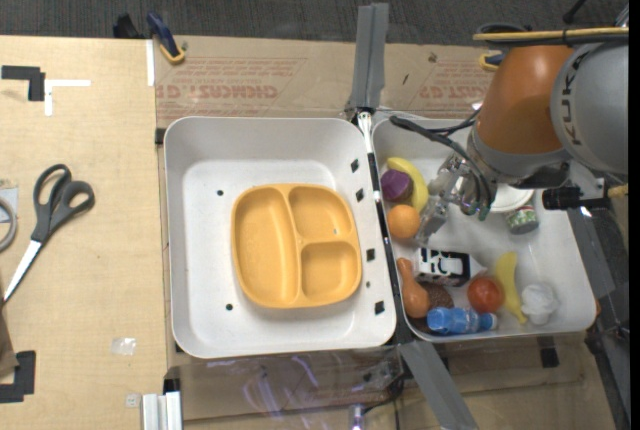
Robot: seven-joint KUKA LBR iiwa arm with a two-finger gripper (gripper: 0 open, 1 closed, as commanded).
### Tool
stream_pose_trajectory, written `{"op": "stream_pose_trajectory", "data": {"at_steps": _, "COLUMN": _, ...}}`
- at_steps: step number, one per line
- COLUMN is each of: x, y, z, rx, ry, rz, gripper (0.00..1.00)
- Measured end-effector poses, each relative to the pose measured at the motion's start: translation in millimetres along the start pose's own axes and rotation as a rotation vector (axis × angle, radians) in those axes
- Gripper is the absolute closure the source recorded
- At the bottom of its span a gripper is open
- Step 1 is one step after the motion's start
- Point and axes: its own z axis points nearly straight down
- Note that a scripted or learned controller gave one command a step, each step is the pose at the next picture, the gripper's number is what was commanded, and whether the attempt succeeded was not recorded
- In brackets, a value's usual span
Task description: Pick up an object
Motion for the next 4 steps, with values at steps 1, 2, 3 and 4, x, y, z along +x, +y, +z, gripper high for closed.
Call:
{"op": "stream_pose_trajectory", "data": {"at_steps": 1, "x": 15.1, "y": -14.7, "z": 1.0, "rx": 0.004, "ry": 0.003, "rz": 0.631, "gripper": 0.00}}
{"op": "stream_pose_trajectory", "data": {"at_steps": 2, "x": -26.1, "y": 7.4, "z": -0.3, "rx": 0.001, "ry": 0.000, "rz": 0.567, "gripper": 0.00}}
{"op": "stream_pose_trajectory", "data": {"at_steps": 3, "x": -26.7, "y": 7.8, "z": -10.2, "rx": 0.003, "ry": -0.003, "rz": 0.563, "gripper": 1.00}}
{"op": "stream_pose_trajectory", "data": {"at_steps": 4, "x": -39.1, "y": 64.3, "z": -99.6, "rx": 0.003, "ry": 0.001, "rz": 0.691, "gripper": 1.00}}
